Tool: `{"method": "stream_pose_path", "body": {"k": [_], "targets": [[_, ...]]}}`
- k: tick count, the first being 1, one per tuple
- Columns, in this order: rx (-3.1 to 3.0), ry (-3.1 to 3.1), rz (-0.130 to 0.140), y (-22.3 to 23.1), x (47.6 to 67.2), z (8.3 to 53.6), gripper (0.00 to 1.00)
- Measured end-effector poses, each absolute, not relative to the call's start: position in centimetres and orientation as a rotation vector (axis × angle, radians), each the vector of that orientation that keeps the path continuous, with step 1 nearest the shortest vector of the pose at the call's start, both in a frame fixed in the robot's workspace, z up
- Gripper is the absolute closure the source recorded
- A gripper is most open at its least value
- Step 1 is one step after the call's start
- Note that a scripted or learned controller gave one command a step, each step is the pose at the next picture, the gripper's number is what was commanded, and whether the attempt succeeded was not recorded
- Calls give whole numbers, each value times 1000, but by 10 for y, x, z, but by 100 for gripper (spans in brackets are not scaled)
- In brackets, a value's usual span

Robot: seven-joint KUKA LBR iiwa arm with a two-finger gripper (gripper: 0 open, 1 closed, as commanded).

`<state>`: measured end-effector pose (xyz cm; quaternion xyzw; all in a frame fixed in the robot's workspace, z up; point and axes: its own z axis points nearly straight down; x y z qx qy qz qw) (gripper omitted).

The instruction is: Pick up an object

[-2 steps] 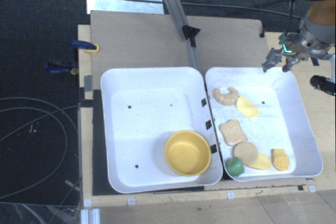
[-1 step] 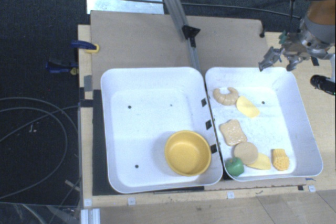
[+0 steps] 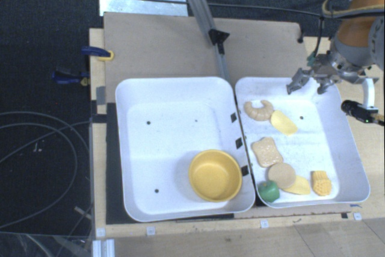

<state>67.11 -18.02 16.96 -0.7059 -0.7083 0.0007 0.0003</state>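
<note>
Camera view
Gripper (image 3: 309, 85): fingers spread apart, nothing between them, hovering over the right bin (image 3: 343, 129) at its far edge.
Nearest objects: croissant (image 3: 258, 109) and yellow piece (image 3: 283, 123), left of and nearer the camera than the gripper, apart from it.
Further off: toast slice (image 3: 266, 151), round cookie (image 3: 281, 174), corn (image 3: 321, 183), green piece (image 3: 269, 191) by the near rim.
Open room: bare floor under the gripper and along the right wall.
Left bin (image 3: 150, 105): yellow bowl (image 3: 215, 175), well apart to the gripper's left.
</note>
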Motion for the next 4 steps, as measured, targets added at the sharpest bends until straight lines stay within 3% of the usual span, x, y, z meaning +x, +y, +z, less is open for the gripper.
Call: {"method": "stream_pose_path", "body": {"k": [1, 2, 3, 4], "targets": [[-2219, -2225, 0, -182, 667, 110, 0], [-2216, -2230, -1, -181, 668, 92, 0], [-2217, -2236, -4, -182, 669, 104, 100], [-2220, -2233, -6, -190, 676, 161, 100]]}}
